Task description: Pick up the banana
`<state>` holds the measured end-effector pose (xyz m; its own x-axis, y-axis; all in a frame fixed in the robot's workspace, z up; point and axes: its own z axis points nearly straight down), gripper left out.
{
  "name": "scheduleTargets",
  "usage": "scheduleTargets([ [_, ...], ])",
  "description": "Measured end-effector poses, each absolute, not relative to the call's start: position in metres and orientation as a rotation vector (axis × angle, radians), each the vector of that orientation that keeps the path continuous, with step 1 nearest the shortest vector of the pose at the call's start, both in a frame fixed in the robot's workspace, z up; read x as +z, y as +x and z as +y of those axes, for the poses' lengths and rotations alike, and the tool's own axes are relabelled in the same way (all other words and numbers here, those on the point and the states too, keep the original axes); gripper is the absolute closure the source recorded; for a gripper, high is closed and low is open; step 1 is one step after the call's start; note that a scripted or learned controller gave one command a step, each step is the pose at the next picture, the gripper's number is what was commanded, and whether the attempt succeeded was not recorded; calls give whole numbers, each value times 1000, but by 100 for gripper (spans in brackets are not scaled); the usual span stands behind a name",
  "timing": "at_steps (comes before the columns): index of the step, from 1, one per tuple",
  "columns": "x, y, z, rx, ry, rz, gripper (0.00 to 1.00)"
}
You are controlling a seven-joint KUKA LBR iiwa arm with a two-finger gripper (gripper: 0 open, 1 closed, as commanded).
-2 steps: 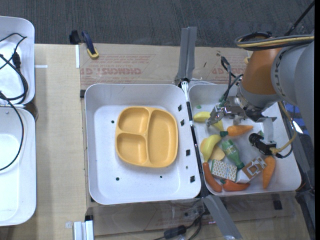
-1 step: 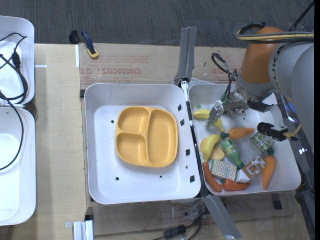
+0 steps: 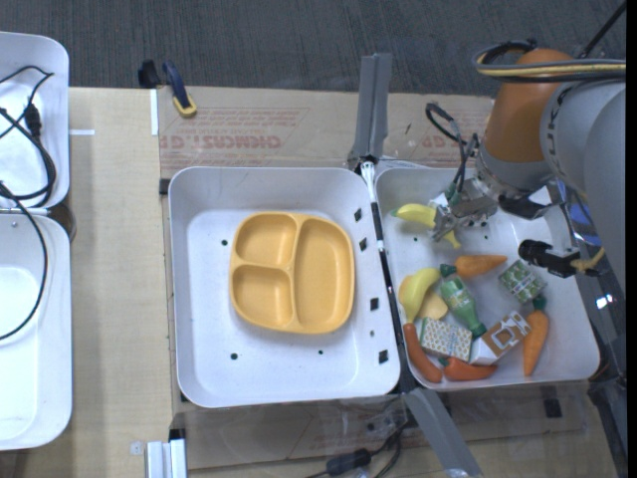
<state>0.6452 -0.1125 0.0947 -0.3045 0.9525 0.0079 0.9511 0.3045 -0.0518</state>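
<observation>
The gripper (image 3: 460,214) is low in the right bin (image 3: 567,361), at the bin's 11 o'clock corner, and its fingers are closed on the banana (image 3: 418,213), holding the right end of the fruit. The banana lies almost flat, its free tip pointing to 9 o'clock toward the wall between the 2 bins. The grey arm with the orange band (image 3: 523,118) comes down from 1 o'clock. Below the gripper, toward 6 o'clock, other toy foods lie close together: a carrot (image 3: 481,264), a yellow lemon-like fruit (image 3: 419,289), a green bottle (image 3: 459,303), a small patterned box (image 3: 445,339), and a second carrot (image 3: 535,339) at 4 o'clock. The left bin (image 3: 199,297) holds a yellow plate with 3 compartments (image 3: 294,272) at its centre.
</observation>
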Motion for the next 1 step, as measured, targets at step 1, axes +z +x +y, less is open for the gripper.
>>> scheduleTargets([
  [1,192,659,-61,0,-1990,-2434,100],
])
